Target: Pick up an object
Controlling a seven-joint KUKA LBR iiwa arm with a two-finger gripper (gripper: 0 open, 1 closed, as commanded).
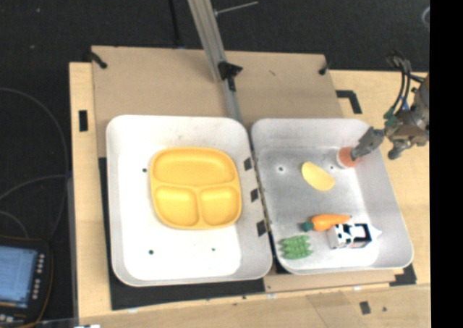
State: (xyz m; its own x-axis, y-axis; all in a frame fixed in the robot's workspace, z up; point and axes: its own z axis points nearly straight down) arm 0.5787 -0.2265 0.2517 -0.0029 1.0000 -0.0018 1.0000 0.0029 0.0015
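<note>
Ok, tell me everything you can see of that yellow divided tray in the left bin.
The yellow tray is a rounded-corner plate that looks like matte plastic, moulded with three compartments: one wide section along its far side and two smaller ones side by side nearer the camera. It lies flat and right way up, roughly centred on the floor of the left bin, turned slightly askew. Only the bin floor touches it.

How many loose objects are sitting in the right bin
5: a yellow piece mid-bin, an orange-red item by the gripper, a toy carrot, a black-and-white block, and a green piece at the front.
</note>
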